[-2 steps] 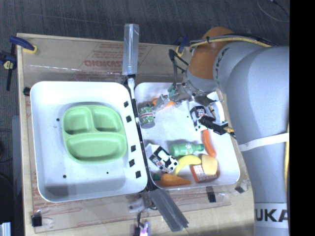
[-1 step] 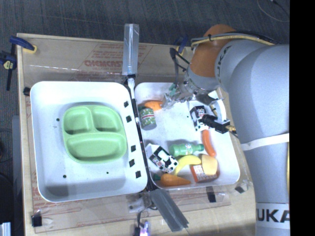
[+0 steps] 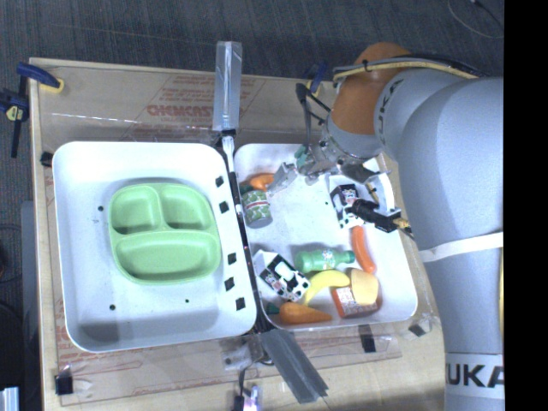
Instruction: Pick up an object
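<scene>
My fingers (image 3: pixel 301 163), grip impossible to tell, above 1 can (image 3: pixel 256 208), 1 green bottle (image 3: pixel 323 258), 1 banana (image 3: pixel 323 284), 2 carrots (image 3: pixel 303 313).

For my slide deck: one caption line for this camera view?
Grey KUKA arm's claw hovers over right white bin of toy food; green three-compartment plastic tray sits in left white bin.

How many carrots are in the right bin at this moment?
2 that I can tell. One carrot lies at the near edge of the right bin, beside the banana; a smaller one sits at the far-left corner. The arm may hide others.
</scene>
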Available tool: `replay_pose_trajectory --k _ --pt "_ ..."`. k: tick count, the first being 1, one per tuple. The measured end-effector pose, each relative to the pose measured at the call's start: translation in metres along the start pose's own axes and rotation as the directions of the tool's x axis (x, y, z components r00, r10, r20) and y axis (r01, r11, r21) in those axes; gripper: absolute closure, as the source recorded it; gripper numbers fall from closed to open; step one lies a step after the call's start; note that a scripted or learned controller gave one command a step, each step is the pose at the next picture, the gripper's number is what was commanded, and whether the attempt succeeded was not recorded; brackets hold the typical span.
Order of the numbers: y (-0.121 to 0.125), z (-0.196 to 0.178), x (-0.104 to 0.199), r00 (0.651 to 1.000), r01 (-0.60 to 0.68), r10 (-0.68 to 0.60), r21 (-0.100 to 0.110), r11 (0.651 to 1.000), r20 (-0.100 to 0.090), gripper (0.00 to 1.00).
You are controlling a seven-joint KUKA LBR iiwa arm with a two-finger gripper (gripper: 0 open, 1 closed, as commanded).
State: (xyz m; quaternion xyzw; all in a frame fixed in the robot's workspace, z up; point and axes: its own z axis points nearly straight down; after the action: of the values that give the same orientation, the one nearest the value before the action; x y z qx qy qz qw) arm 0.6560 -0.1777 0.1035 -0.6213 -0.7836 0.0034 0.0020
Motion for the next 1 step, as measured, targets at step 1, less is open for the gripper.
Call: replay_pose_trajectory --k 1 --pt "0.0016 0.0081 0.0043 1.0 -0.016 0.016 -0.006 1.0 0.006 0.0"
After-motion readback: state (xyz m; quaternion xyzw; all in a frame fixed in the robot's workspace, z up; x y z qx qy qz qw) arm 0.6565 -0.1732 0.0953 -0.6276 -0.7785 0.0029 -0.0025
